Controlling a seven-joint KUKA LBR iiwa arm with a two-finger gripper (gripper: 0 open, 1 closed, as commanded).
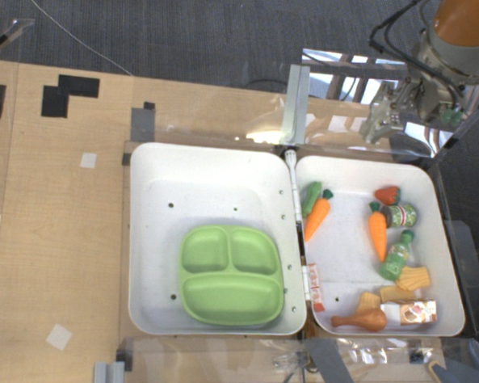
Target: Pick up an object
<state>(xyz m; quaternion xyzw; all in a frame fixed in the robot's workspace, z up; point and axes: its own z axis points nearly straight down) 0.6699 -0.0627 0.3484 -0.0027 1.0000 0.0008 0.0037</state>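
Two shallow white bins side by side on a pale wood-grain bench [50, 240]. Left bin [155, 181], centre of frame: smooth matte plastic, rounded corners, holding a lime-green divided plate [233, 275] with three compartments, glossy, set toward its lower right. Right bin [345, 258]: cluttered with toy food. Near its left wall, an orange carrot [317, 217] with green top, lying against a green pod-shaped piece [310, 196]. Along the right wall, top to bottom: red strawberry-like piece [387, 194], small round can with green label [401, 215], second orange carrot [377, 235] tapering downward, green bottle [396, 258], yellow ridged piece [413, 278], tan bread-like chunks [383, 296], small red-and-white carton [416, 312] lying flat, brown drumstick [361, 319] at the lower edge. Items on the right side packed close, several touching. Gripper [387, 115] in upper right of frame, above the far rim of the right bin, well apart from all objects; metallic, partly blurred, nothing seen between its parts; whether released or clenched, cannot tell. Orange band [472, 19] of the arm at the top right corner. Black cables [395, 22] looping beside it. Dark grey carpet [153, 19] beyond the bench; black square markers [67, 93] at upper left.
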